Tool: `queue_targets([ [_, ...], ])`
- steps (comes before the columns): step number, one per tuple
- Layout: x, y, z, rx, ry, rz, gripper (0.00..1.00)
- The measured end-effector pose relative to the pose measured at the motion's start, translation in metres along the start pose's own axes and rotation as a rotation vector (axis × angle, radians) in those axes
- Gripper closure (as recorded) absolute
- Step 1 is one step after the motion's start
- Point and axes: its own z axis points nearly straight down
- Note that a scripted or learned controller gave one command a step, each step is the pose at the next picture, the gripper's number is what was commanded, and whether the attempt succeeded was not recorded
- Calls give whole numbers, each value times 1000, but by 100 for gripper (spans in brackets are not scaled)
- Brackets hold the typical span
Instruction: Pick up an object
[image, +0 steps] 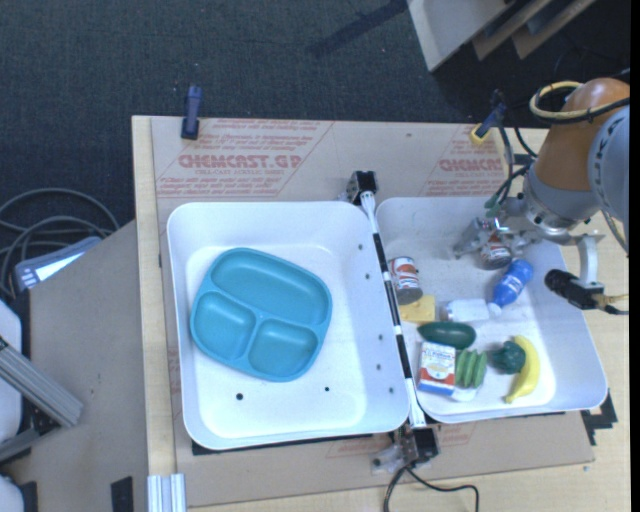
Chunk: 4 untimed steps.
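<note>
My gripper (490, 243) hangs low over the back part of the right bin (570, 390), on the grey arm with the orange band (585, 135). Just in front of it lies a blue bottle (510, 283), close to the gripper but not visibly held. Farther left in the same bin a small can (404, 278) stands near the dividing wall, with a yellow block (424, 308) beside it. At the front lie a dark green cucumber (447, 333), a white and red carton (437, 367), a green vegetable (470, 368), a green lump (510, 357) and a banana (526, 368).
The left bin (200, 400) holds a blue sectioned plate (262, 313). A small white item (466, 310) lies mid-bin on the right. A black fitting (572, 288) sticks out by the right bin's edge. Cables run behind the arm.
</note>
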Motion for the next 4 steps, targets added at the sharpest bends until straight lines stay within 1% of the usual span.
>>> queue_targets([
  [1, 8, 8, 4, -5, -2, -2, 0],
  [2, 8, 9, -7, -7, -3, -2, 100],
  [3, 85, 2, -29, -2, 1, -3, 100],
  [4, 145, -45, -120, -5, 0, -2, 100],
])
